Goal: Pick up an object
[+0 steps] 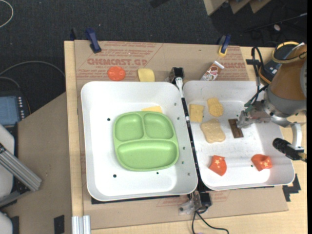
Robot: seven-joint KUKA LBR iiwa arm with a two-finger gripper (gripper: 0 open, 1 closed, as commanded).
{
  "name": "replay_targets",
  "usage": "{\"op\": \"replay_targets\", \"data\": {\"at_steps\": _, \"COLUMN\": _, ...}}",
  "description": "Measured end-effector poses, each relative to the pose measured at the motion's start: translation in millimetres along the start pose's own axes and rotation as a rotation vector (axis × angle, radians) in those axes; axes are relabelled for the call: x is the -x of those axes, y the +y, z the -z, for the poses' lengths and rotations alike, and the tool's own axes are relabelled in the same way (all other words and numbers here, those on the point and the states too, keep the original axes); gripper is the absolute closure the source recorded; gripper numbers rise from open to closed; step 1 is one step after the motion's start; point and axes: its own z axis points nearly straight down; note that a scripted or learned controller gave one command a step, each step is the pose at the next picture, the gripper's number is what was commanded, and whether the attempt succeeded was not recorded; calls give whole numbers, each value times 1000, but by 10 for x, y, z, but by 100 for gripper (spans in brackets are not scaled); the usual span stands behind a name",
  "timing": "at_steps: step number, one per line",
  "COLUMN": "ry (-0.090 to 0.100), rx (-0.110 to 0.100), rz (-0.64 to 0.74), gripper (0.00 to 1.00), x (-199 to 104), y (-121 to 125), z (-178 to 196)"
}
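Nearby, gripper (242, 119), state unclear, hovers over brown bar (236, 129) beside 3 crackers (213, 131).

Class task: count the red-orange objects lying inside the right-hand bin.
2. One red-orange piece lies near the right bin's front edge, left of centre; the other sits toward its front right. The arm could hide more.

The two bins (97, 106) look like smooth, slightly glossy white plastic; the green divided plate (145, 141) is matt plastic; the bench board (146, 57) looks like printed brown cardboard, dull and flat.
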Motion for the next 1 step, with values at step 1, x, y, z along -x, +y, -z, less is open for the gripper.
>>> {"op": "replay_targets", "data": {"at_steps": 1, "ry": 1, "rx": -2, "rz": 0, "gripper": 0, "x": -2, "y": -4, "z": -9}}
